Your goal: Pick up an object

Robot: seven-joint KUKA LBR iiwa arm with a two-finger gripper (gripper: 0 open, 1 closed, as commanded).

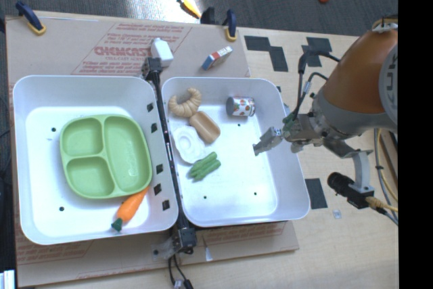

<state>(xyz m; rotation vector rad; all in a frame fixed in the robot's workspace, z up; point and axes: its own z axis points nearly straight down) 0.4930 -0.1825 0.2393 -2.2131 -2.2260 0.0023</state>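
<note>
Well, 2 white bins sit side by side on a brown cardboard sheet (122, 51) on the bench. The left bin (30, 98) holds a green plate (105, 156) with 3 parts. Just near of the plate lies a toy carrot (130, 208), orange with a green end, and it touches the plate's near edge.

The right bin (270, 199) holds 5 small things, all toward its left and far side. A tan toy croissant (184, 103) lies at the far left. Touching it on the near side is a light brown piece that looks like bread (206, 126). Left of that bread piece is a flat white thing (186, 143), hard to make out against the white bin. Near of it lies a bunch of green toy beans (203, 166). Off to the right, by the far wall, a little can (240, 106) lies on its side.

On the cardboard past the bins, a small red, white and blue box (216, 58) rests.

The gripper (268, 141) hangs over the right side of the right bin, just inside the right wall. It is well apart from all the toys and nothing is between its fingers. I cannot tell if the claw is spread or pressed together. Behind it, the big orange and grey arm (362, 81) comes in from the right.
</note>
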